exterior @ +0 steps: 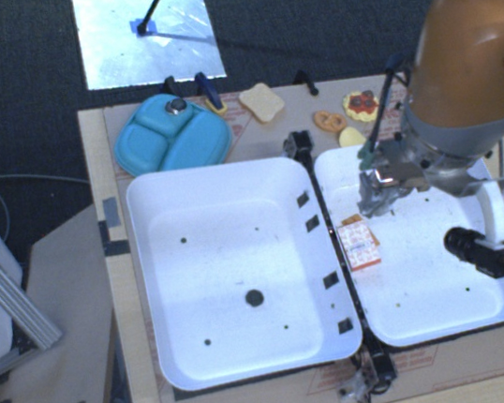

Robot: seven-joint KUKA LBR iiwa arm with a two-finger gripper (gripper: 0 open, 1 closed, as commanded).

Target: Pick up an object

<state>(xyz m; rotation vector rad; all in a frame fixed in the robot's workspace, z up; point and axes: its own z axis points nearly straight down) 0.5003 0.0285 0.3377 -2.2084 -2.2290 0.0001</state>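
Small box near bin divider

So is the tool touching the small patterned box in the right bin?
Apart. The camera view shows the tool above and right of the box, with white bin floor visible between them.

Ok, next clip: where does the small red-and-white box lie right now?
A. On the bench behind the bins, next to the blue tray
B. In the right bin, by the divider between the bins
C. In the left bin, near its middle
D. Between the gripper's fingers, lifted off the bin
B. The small red-and-white box rests on the floor of the right bin, close to the divider, with the gripper above and behind it, apart from the box.
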